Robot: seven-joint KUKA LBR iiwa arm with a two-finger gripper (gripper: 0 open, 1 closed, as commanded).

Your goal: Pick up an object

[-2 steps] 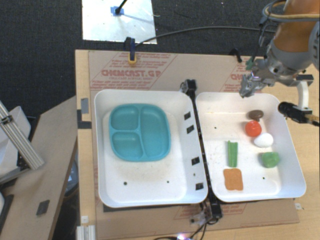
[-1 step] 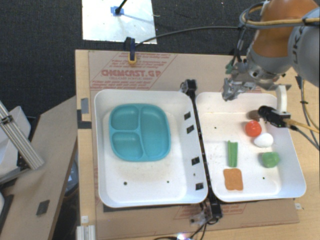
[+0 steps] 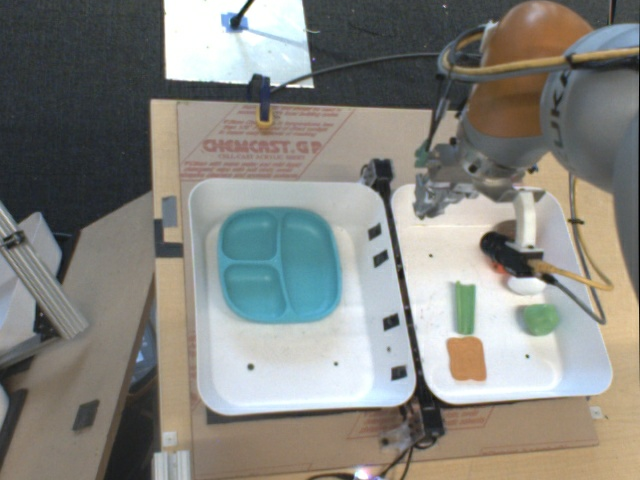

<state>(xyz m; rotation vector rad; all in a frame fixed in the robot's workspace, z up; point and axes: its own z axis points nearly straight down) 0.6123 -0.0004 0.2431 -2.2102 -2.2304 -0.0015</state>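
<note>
In the right bin [image 3: 590, 368] lie three small things. A green stick [image 3: 464, 306] lies lengthwise near the middle, an orange piece [image 3: 466, 358] sits just in front of it, and a green lump [image 3: 540, 319] rests to their right. My gripper [image 3: 433, 198] hangs over the far left corner of this bin, well behind the green stick and apart from all three things. I see nothing carried under it.
The left bin [image 3: 215, 368] holds a teal divided plate [image 3: 279, 265]. A raised divider with black clips [image 3: 392, 278] runs between the two bins. The arm's grey and orange body [image 3: 530, 78] looms over the right bin's far side.
</note>
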